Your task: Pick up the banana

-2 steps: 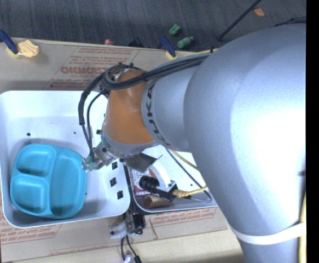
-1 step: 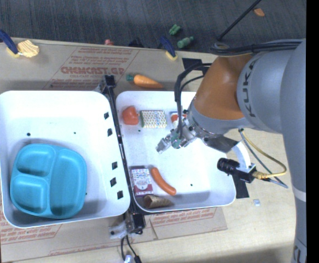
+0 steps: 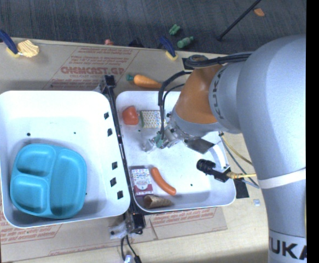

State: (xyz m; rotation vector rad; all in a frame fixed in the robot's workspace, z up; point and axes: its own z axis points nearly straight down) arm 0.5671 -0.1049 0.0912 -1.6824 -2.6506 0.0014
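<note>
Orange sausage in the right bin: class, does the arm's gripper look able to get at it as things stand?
Probably yes. The orange sausage lies uncovered on the floor of the right bin, near the gripper; only the small carton beside it crowds one side.

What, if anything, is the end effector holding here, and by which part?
Cannot be told. The end effector is low in the right bin, beside a grater-like item, its tips blurred and hidden under the wrist.
</note>
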